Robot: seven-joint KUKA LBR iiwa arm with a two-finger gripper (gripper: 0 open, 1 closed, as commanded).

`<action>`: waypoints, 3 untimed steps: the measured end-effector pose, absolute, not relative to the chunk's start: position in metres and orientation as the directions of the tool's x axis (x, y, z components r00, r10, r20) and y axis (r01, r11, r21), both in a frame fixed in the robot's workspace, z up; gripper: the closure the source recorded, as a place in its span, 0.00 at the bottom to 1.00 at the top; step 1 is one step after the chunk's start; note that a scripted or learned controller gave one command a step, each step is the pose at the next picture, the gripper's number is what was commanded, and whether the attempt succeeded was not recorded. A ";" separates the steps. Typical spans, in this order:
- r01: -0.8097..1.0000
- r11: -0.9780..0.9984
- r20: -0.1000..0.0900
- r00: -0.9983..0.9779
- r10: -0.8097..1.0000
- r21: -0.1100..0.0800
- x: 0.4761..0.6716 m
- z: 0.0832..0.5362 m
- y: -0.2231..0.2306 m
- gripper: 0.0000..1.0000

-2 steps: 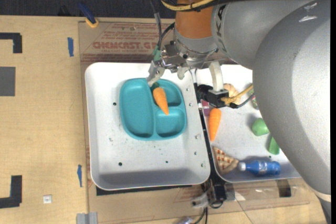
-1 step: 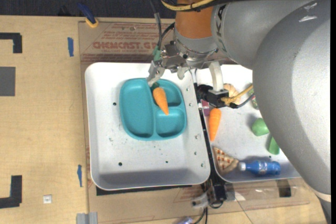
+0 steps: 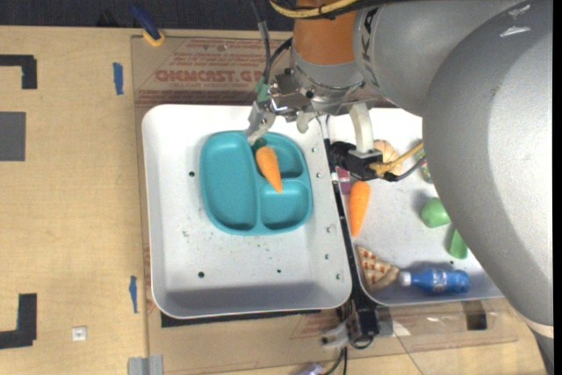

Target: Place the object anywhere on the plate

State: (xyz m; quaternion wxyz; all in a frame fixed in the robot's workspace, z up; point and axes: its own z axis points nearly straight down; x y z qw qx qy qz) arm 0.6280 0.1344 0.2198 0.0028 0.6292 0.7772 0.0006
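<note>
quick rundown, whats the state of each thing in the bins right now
blue plate: flat in the left bin, upright
carrot on plate: lying across the plate's divider, tip toward the front
gripper: over the plate's back edge, just above that carrot
second carrot: lying in the right bin, by the shared wall
blue bottle: on its side
waffle piece: lying flat

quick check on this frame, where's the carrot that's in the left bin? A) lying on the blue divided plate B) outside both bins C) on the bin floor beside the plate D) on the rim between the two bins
A. The carrot lies on the blue divided plate in the left bin, across the ridge between compartments, with the gripper just above its top end.
</note>
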 end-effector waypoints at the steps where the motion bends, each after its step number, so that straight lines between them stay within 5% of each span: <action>1: 0.978 0.208 -0.003 -0.208 0.978 0.004 0.628 0.220 0.134 0.00; 3: 0.978 0.208 -0.003 -0.208 0.978 0.004 0.628 0.220 0.134 0.00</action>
